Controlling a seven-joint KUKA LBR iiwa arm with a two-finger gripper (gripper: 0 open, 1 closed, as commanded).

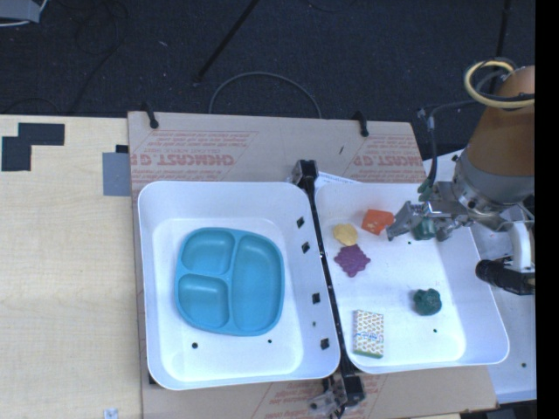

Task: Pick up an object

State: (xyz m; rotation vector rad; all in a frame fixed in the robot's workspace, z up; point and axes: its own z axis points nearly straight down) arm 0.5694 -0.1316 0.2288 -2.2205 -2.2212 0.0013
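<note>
orange block (377, 221): flat, top of right bin
yellow piece (346, 234): beside it
purple piece (351, 258): just below
green lump (427, 301): apart, right
patterned box (368, 333): flat, bottom

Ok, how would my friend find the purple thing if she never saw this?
Look in the right white bin, the one without the blue plate. Near its left wall, the purple piece lies just below a yellow one. It is the only purple thing, flat with bumpy edges.

Pale wood-grain bench (61, 260) carries a brown cardboard sheet with red print (253, 151). On the cardboard: two shallow white plastic bins side by side, left bin (162, 321), right bin (476, 321), touching along a black centre divider (319, 251).
</note>
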